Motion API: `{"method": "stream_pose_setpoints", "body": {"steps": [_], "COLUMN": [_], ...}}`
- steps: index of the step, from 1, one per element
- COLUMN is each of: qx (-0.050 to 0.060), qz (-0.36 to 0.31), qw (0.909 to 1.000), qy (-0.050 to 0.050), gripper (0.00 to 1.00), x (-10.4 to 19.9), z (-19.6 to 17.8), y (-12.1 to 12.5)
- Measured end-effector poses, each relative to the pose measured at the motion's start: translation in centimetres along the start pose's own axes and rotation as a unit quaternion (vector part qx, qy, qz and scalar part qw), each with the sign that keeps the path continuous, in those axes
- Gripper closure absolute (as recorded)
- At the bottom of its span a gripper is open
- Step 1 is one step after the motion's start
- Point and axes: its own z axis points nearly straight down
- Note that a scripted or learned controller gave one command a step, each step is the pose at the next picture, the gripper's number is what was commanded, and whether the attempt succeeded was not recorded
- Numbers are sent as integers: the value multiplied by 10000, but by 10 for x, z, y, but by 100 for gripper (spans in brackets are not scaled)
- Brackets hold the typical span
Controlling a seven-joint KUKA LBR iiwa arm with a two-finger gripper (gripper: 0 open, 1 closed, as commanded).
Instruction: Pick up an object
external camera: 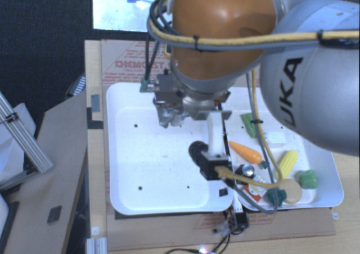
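My gripper hangs over the far middle of the left white bin, under the big orange-banded wrist. I see nothing under it but the bin's bare floor. The objects lie in the right bin: an orange carrot, a yellow corn cob, a green pepper-like piece, a long green piece, a small white block and a teal item beside a tan round one. The arm hides the right bin's far part.
Both bins rest on a cardboard sheet. A yellow cable loops down over the divide between the bins. A slanted metal rail and a grey side bench stand at the left.
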Motion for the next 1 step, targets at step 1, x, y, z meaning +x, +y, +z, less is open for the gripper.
{"method": "stream_pose_setpoints", "body": {"steps": [1], "qx": [-142], "qz": [-25], "qw": [9999], "qy": [69], "gripper": [100], "x": [-3], "z": [-151], "y": [0]}}
